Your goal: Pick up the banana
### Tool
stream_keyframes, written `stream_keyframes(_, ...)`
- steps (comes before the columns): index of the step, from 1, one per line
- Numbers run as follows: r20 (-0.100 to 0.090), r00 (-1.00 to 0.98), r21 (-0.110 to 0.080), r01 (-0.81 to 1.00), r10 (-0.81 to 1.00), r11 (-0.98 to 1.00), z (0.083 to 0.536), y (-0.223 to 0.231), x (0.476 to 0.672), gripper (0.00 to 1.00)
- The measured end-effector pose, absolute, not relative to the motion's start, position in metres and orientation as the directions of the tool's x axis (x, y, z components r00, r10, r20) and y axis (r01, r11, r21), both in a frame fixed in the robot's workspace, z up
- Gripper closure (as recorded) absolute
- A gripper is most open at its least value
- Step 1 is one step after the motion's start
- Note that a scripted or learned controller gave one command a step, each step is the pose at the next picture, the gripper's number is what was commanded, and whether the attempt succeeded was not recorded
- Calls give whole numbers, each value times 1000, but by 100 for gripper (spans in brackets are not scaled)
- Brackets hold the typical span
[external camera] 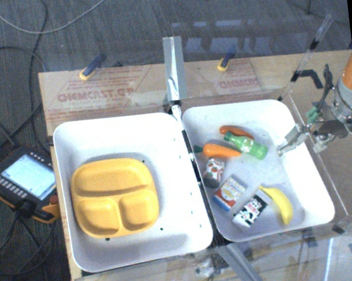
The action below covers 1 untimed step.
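The yellow banana (280, 204) lies in the right white bin (307, 171), near its front right corner and beside a black-and-white carton (249, 211). My gripper (292, 141) hangs over the bin's right side, above and a little right of the banana. It is well apart from the banana and touches nothing.
The right bin also holds a green bottle (246, 145), an orange carrot (222, 151), a small round can (213, 170) and a red and blue box (231, 191). A yellow divided tray (114, 195) fills the left bin (65, 144). A handheld pendant (22, 181) rests off the bench's left.
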State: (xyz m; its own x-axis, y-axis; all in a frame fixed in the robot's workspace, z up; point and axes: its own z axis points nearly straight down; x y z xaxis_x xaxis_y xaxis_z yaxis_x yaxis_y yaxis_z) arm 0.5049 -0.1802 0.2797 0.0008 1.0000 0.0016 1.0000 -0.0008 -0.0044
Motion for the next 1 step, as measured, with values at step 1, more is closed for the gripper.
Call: stream_keyframes(1,3,-68,-4,998,998,68,192,-183,492,0)
